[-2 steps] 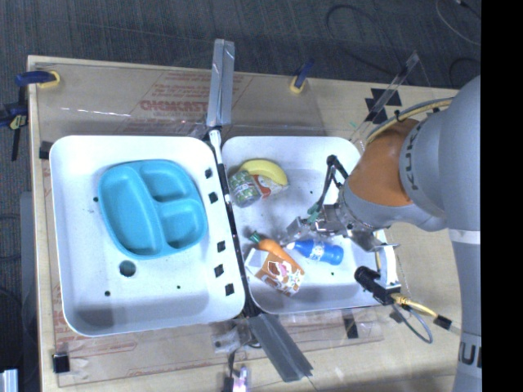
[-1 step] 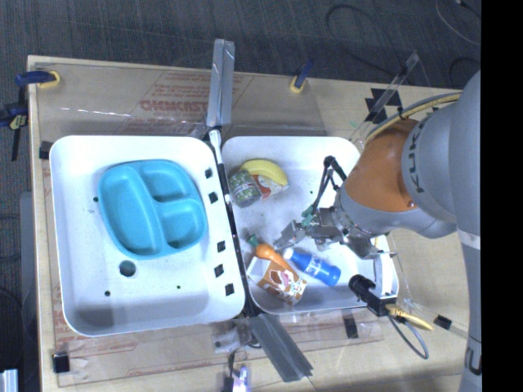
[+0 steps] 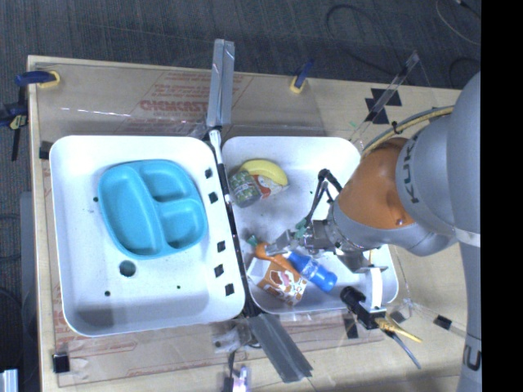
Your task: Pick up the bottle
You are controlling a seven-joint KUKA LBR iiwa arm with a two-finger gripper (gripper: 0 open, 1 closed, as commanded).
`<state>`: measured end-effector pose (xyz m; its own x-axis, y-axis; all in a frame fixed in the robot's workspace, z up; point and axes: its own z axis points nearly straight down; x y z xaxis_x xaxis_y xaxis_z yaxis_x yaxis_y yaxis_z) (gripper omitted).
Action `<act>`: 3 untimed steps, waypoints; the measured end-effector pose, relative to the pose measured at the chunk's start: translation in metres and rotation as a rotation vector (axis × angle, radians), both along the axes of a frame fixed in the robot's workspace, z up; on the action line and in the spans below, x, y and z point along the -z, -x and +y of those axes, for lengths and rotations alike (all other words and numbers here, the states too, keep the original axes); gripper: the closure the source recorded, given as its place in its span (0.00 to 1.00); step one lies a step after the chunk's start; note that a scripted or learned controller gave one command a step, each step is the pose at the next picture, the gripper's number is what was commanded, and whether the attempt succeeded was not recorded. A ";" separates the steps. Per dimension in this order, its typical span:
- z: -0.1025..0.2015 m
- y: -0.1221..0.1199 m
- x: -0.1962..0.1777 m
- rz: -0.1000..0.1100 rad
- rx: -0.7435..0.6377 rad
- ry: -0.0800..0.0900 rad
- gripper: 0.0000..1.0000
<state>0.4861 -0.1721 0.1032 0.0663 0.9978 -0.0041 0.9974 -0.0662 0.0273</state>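
**Blue bottle lies slantwise in the right bin, gripper just above it**

Nearest the camera, at the near edge of the right bin, a snack packet in orange and brown rests against the bin's near-left corner. Just beside it, to its right and touching its edge, lies the bottle. It is blue with a clear, pale section at one end, and it lies flat on the bin floor. Its long axis runs on a slant: the clear end points far and left, toward the middle of the bin, and the blue end points near and right, toward the bin's near wall.

The gripper sits just beyond the bottle's clear end, at the tip of the grey arm with its orange band, which comes in from the right. Whether its fingers are spread or pressed together I cannot tell; nothing is seen between them.

Farther back in the same bin, near the far-left corner, a banana lies next to a small green-labelled can.

In the left bin a light blue divided tray lies toward the far side.
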 end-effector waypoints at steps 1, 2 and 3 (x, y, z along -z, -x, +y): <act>0.014 0.003 0.002 0.001 0.262 -0.002 0.00; 0.013 0.002 -0.008 -0.001 0.260 -0.001 1.00; 0.053 -0.042 -0.117 0.029 0.241 -0.010 1.00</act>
